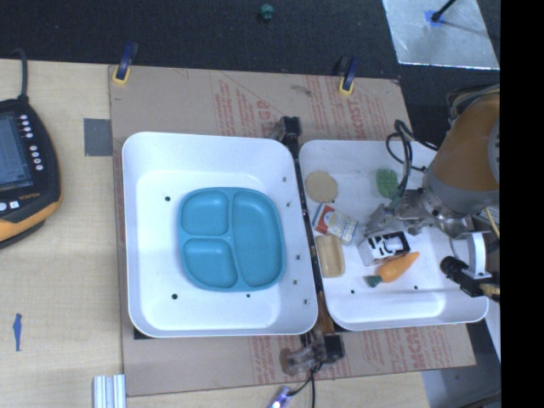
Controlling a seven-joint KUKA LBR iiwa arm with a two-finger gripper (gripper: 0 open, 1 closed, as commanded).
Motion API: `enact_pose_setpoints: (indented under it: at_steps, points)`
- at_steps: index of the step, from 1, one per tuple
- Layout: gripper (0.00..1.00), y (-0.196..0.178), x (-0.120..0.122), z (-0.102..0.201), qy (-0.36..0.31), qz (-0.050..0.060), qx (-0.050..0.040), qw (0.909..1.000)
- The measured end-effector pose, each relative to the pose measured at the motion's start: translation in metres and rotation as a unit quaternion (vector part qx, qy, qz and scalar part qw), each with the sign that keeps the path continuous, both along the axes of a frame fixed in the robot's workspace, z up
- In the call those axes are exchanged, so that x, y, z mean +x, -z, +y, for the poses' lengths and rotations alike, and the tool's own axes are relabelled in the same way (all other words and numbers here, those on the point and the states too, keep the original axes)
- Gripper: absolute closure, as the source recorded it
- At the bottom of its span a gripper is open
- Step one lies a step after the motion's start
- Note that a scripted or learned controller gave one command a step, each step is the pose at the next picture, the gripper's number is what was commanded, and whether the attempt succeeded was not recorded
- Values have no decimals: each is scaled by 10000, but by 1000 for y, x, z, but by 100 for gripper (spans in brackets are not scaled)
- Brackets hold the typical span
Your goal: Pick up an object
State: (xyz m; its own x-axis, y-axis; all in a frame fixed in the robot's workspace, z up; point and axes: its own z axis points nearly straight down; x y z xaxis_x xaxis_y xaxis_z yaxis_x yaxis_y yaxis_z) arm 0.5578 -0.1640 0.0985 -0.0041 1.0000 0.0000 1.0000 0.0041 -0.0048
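**A:** What's in the bins? The left bin [136, 228] has a blue divided plate [231, 238], nothing else around it.

**B:** The right bin [408, 308] is the crowded one — tan round disc [321, 185], green lump [388, 181], a red-and-white packet [327, 221], a tan bar [330, 256], and a toy carrot [396, 268] just below the hand [388, 235].

**A:** Is the hand gripping anything?

**B:** Can't tell whether it's open or closed — it's low over a black-and-white item [389, 246], right beside the carrot.

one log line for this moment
arm: over right bin | gripper: low among items, above carrot | left bin: blue plate | grasp: unconfirmed
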Motion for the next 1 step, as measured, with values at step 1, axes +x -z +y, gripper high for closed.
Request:
enact_pose_setpoints:
  at_steps: [1]
  points:
    - [0,7,51,35,-11,-10,-6,10000]
